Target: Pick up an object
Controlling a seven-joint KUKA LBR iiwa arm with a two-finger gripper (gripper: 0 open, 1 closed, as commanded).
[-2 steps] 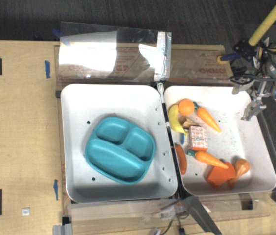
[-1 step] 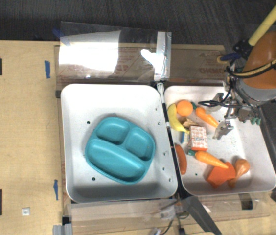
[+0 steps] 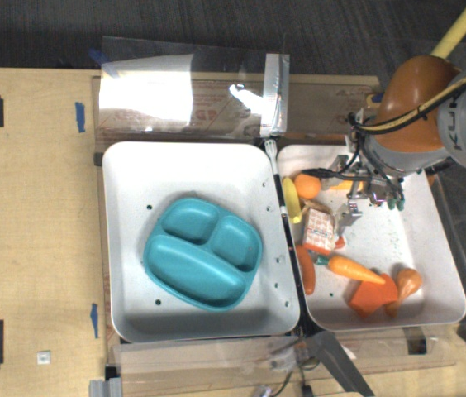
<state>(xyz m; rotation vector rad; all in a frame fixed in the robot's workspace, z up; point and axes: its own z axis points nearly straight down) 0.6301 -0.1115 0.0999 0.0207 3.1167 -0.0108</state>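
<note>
Camera view: arm (image 3: pixel 419 106) apparently low over right bin (image 3: pixel 431 296).

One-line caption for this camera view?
KUKA arm's gripper hovers over right bin of toy food; teal divided plate sits in left bin.

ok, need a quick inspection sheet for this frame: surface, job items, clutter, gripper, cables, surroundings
surface: two white bins, left bin, right bin, on a tan bench.
job's things: carrot, orange ball, yellow piece, snack packet and other orange toys in the right bin.
clutter: teal divided tray in the left bin.
grippers: gripper low over the right bin, beside the packet.
cables: yellow-black bundle along the wrist.
surroundings: clear sheet behind the bins.
</note>
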